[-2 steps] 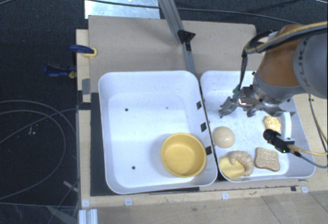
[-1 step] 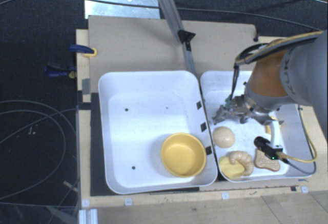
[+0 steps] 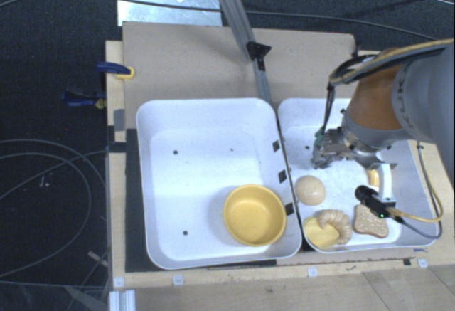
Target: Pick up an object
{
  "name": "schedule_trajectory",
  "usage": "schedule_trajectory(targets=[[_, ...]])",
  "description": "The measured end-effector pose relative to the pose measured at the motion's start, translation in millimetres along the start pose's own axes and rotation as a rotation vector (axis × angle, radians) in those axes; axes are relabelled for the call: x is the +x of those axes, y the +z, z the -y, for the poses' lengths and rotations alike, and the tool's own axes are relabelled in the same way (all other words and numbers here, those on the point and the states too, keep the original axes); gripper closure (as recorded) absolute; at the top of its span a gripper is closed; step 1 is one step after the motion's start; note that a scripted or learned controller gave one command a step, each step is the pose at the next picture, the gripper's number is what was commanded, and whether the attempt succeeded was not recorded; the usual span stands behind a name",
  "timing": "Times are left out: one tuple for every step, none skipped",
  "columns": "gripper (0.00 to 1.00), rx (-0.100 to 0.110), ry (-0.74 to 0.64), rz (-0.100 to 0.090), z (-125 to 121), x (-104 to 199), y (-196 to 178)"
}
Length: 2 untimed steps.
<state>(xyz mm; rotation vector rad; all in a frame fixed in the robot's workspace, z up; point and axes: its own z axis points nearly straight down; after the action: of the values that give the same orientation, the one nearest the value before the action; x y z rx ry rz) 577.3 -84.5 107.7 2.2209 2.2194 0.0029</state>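
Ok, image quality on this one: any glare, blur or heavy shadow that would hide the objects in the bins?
Camera view: lighting is even, with soft shadows. Both white bins are bright but not blown out. The yellow bowl and the beige ball read clearly. The gripper is small and slightly soft, so its detail is hard to make out.

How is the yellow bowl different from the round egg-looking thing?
The yellow bowl is bigger and hollow, open side up; the pale egg-like ball is smaller and solid-looking. The bowl is bright yellow, the ball cream-coloured. The bowl lies in the left bin, the ball in the right bin, near the claw. Both look round from above.
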Motion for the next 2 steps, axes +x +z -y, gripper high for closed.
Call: schedule_trajectory(targets=[[1.00,-0.003,-0.005,0.001,6,1,-61],[1.00,-0.006,-0.004,0.002,0,-7,-122]])
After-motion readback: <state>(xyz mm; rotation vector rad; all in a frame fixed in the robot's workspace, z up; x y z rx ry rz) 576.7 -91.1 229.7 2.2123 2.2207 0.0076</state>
